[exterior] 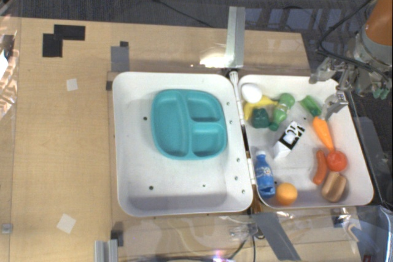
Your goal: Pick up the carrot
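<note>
The tapered orange plastic carrot lies untouched in the right shallow white bin, beside a red tomato. The gripper hovers just above it, nothing held; the pickup remains undone.

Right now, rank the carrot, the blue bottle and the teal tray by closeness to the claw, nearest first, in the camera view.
1. Carrot: in the right bin, just below the claw.
2. Blue bottle: near the right bin's lower left corner, beside the divider.
3. Teal tray: in the left bin, across the divider, farthest away.
</note>
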`<state>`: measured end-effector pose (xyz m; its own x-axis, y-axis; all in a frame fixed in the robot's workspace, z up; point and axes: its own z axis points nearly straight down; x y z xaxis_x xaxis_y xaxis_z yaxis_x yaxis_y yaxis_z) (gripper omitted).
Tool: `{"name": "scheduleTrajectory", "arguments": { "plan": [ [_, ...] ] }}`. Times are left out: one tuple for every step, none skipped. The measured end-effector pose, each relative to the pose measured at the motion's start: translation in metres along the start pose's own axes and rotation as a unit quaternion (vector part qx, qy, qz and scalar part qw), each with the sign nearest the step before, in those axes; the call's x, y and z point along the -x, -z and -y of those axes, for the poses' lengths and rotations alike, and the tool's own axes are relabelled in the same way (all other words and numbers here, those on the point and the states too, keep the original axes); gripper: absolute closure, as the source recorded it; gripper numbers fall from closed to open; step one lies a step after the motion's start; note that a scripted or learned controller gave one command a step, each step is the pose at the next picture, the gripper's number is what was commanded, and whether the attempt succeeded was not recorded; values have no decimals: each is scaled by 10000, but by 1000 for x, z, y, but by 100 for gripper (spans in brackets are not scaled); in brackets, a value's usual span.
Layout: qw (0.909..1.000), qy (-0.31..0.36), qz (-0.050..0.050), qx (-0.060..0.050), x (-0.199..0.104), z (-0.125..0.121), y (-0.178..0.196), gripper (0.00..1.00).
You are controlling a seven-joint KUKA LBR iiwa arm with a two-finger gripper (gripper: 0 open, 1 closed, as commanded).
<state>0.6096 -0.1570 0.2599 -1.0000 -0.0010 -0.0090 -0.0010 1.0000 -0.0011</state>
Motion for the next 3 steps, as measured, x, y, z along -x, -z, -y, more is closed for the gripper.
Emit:
{"name": "scheduleTrajectory", "arguments": {
  "plan": [
    [9955,943,-53,17,4,48,-125,0],
    [9970,768,21,-3,23,47,-171,0],
    [9968,796,76,-21,27,46,-157,100]
  ]
}}
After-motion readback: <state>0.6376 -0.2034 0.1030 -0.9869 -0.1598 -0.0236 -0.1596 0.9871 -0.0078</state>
